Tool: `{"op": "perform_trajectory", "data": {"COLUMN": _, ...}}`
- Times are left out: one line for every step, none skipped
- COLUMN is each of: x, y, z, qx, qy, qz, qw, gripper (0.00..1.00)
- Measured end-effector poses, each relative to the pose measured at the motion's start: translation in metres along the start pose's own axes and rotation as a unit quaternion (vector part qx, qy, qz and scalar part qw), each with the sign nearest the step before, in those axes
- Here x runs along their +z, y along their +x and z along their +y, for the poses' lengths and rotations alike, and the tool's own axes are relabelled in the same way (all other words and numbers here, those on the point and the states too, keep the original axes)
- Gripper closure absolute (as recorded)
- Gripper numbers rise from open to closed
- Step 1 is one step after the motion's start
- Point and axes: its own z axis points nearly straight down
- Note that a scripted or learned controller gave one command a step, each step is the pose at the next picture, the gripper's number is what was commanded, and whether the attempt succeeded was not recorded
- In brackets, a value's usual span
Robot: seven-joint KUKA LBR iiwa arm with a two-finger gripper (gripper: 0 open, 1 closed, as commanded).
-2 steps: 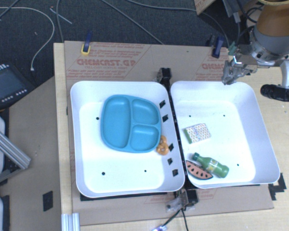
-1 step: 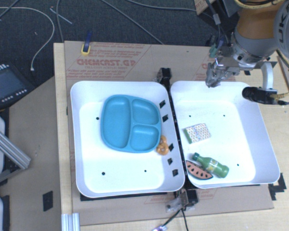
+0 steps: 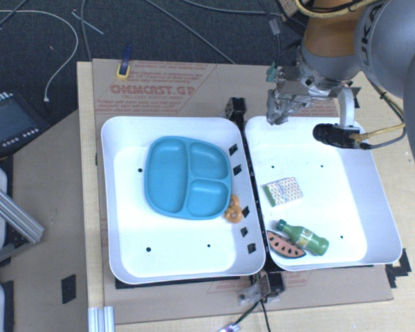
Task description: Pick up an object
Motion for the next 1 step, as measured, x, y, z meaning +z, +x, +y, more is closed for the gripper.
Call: {"op": "perform_trajectory", "data": {"x": -0.0022, "y": 0.0581, "z": -0.0009, "qx": 0.000, "qy": -0.001, "qz": 0.000, "qw": 1.0000, "gripper": 1.00}}
